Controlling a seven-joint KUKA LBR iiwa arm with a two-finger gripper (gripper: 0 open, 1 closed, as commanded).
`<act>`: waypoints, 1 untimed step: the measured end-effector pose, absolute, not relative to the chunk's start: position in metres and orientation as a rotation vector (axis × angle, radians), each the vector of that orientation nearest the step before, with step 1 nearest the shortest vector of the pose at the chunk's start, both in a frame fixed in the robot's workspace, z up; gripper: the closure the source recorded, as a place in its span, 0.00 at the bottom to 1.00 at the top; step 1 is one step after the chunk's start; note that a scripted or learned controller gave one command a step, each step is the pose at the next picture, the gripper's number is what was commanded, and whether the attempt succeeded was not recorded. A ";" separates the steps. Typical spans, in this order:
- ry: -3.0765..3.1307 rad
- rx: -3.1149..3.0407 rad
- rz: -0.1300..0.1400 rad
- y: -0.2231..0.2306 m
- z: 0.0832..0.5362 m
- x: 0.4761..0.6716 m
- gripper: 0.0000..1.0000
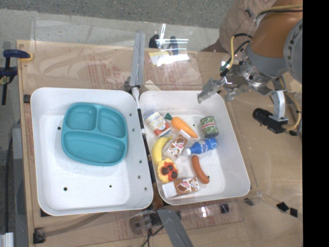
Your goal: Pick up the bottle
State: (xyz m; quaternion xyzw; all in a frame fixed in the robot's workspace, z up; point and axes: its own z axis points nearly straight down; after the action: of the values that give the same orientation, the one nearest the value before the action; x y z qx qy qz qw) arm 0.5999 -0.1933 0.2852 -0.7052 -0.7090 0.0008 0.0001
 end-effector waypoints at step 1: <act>-2.179 -2.260 0.006 -0.262 0.123 0.553 0.00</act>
State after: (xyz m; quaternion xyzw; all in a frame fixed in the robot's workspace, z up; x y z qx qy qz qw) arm 0.5532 -0.2615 0.1228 -0.7200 -0.6940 0.0018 0.0011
